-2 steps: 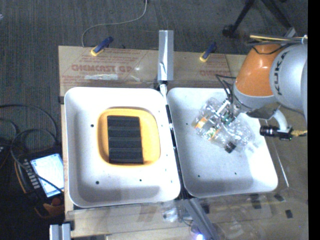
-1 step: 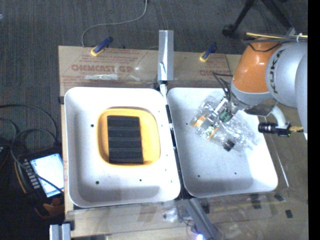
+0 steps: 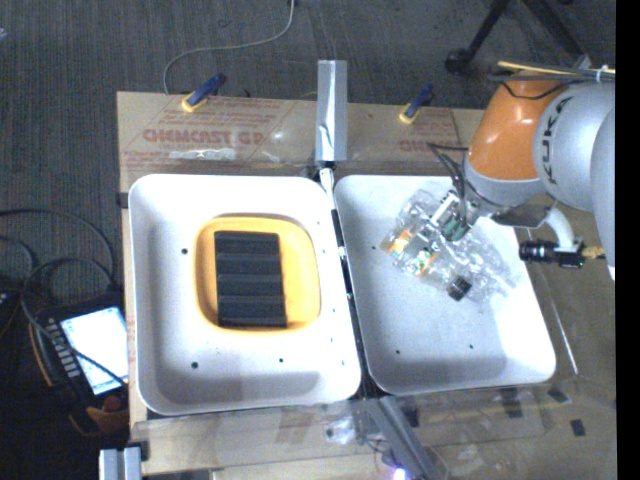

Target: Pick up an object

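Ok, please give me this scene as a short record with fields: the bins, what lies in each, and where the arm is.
left bin: holds a yellow sponge with a dark ribbed top, lying flat near the middle
right bin: holds a clear plastic packet, crinkled, in the upper part
arm: reaches in from the right, over the right bin
pincer: low over the packet; grip state cannot be told
clamps: two blue and yellow ones on the board behind the bins
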You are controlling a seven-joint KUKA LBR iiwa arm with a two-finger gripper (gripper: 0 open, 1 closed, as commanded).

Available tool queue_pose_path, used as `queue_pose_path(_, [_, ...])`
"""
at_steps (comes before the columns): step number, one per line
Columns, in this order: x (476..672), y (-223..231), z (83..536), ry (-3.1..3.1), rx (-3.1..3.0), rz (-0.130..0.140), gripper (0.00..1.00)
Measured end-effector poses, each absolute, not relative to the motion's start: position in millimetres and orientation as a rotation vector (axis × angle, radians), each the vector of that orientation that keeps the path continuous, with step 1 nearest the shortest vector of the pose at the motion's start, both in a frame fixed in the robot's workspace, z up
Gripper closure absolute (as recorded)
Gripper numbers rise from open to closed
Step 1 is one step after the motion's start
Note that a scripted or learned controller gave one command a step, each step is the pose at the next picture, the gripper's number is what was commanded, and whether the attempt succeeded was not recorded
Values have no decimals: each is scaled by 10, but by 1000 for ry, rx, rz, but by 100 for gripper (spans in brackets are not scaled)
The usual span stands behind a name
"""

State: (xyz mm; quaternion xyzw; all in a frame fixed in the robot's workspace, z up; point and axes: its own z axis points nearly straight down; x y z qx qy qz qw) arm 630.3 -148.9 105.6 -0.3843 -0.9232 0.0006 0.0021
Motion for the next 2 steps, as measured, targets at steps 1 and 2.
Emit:
queue_pose_path(1, [6357, -1447, 1054, -2852, -1292, 13, 0])
queue_pose_path(2, [6446, -1457, 1050, -2819, -1322, 22, 0])
